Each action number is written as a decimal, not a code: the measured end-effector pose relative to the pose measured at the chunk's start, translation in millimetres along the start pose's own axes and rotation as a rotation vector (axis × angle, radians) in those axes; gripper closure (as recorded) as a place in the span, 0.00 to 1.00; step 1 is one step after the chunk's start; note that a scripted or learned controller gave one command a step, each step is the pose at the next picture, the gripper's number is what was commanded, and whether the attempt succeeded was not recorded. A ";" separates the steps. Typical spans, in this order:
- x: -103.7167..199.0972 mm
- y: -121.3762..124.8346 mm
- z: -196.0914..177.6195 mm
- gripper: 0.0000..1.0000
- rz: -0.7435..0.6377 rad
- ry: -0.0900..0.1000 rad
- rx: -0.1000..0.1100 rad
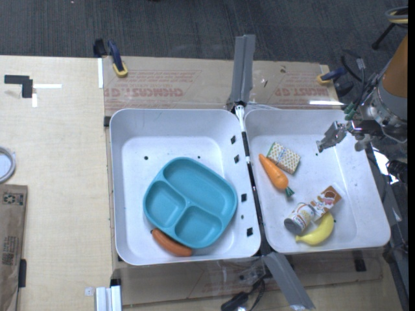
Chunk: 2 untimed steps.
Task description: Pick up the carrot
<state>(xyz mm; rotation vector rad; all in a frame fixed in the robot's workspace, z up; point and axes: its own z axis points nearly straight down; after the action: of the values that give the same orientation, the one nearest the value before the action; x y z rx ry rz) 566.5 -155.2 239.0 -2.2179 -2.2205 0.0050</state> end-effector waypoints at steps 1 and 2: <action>39.8 55.3 146.7 0.00 -0.343 -0.002 -0.005; 47.0 -2.1 147.1 0.00 -0.621 -0.001 -0.004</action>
<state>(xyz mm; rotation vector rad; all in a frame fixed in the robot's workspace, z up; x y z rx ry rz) 563.8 -108.2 92.0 -1.4349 -2.7936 0.0000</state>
